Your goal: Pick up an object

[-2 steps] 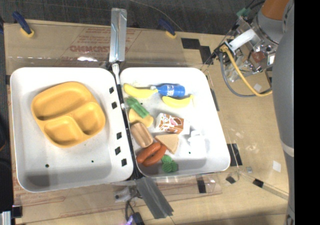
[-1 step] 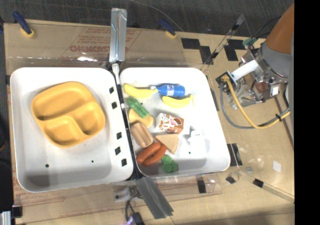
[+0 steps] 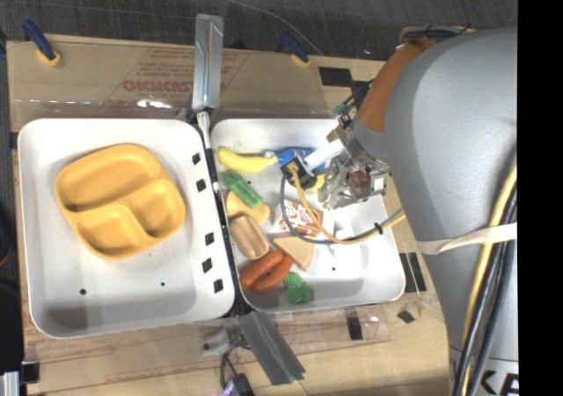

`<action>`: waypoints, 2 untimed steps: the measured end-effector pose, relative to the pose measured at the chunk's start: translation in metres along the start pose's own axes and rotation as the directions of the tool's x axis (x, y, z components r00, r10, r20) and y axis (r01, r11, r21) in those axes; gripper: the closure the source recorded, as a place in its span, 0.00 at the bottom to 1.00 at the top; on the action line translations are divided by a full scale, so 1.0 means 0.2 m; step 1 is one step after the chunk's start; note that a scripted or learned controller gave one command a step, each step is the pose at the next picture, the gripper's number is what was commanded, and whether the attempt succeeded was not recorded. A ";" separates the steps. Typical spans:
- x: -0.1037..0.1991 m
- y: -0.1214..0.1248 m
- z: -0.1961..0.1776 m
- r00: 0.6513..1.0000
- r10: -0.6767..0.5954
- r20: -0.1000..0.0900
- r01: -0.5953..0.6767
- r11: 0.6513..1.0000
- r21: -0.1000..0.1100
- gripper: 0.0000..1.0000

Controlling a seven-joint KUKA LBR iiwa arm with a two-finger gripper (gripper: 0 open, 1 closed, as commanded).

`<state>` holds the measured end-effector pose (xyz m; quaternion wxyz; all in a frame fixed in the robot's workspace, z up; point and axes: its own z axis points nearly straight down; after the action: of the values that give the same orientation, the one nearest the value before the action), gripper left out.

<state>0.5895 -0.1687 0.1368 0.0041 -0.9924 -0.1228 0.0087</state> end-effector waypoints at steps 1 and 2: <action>-0.09 -0.24 -0.46 0.999 0.035 -0.020 -0.035 0.999 -0.008 1.00; 0.11 0.12 -0.40 0.999 0.041 -0.010 -0.041 0.999 -0.007 1.00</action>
<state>0.6190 -0.1868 0.2165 0.0012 -0.9947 -0.1026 0.0034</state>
